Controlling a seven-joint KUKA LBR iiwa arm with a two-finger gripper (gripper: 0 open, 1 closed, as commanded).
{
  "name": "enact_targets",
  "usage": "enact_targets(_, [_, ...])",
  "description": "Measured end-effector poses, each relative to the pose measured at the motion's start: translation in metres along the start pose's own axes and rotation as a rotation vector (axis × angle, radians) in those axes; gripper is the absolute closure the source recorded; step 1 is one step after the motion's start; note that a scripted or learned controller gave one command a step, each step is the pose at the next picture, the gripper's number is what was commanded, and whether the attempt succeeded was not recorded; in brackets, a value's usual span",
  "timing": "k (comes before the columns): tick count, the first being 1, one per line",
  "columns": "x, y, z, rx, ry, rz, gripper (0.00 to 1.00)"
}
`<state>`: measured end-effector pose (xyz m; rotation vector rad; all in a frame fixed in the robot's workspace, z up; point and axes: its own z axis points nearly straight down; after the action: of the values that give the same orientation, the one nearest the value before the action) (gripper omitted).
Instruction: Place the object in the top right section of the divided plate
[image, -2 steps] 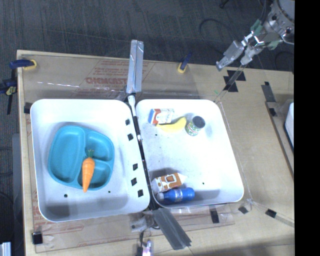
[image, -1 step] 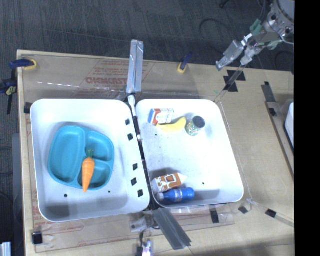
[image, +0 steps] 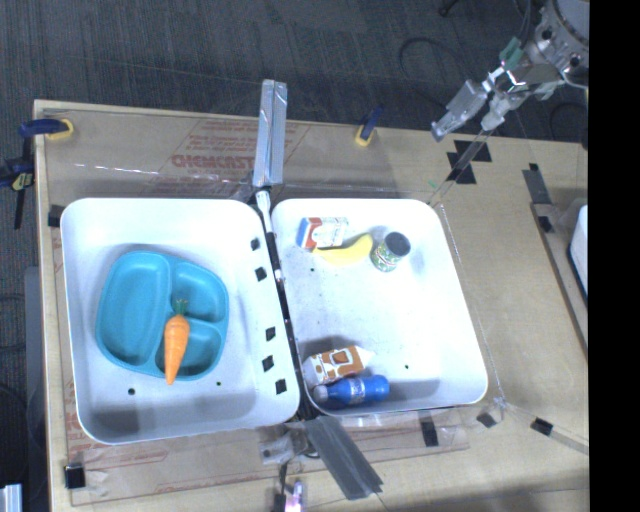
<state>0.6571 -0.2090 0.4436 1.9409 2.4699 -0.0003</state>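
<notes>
A blue divided plate (image: 135, 310) lies in the left bin (image: 90, 400). An orange carrot (image: 175, 345) with a green top lies on the plate's right side, its top at the ridge between the two right sections and its tip over the plate's lower right rim. My gripper (image: 468, 122) hangs high at the upper right, outside and beyond the right bin (image: 450, 330), far from the plate. Its fingers are spread with nothing between them.
The right bin holds a red and white carton (image: 322, 232), a banana (image: 345, 252) and a small can (image: 390, 250) near its far edge. A brown carton (image: 335, 362) and a blue bottle (image: 358, 390) lie at its near edge. A grey divider bar (image: 270, 130) stands between the bins.
</notes>
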Motion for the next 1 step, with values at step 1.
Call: enact_targets(1, [0.0004, 0.0003, 0.0001, 0.000, 0.000, 0.000, 0.00])
